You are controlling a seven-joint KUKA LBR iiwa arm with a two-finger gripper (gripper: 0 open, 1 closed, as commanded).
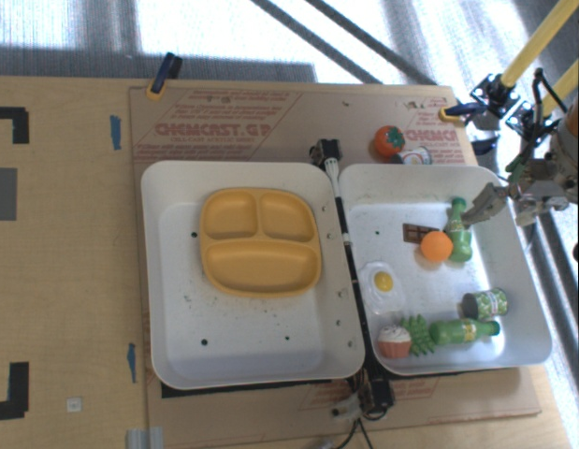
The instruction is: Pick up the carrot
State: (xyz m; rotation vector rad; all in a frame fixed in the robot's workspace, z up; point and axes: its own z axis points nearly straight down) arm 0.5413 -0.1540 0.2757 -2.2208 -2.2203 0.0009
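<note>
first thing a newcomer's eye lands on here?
Probably the yellow plate, sitting alone in the left bin. Next, the cluster of toy food in the right bin: an orange ball near the middle, a fried egg below it, green bottles along the near edge. The gripper comes in from the right by the carrot.

A yellow divided plate (261,239) is seen in the left bin (167,279). In the right bin (523,288) a fried egg (382,280), a cupcake (395,341), a green bottle (465,329), a can (484,303) and a chocolate bar (416,234) are found. A tomato (388,141) is placed on the cardboard (224,124) behind.
</note>
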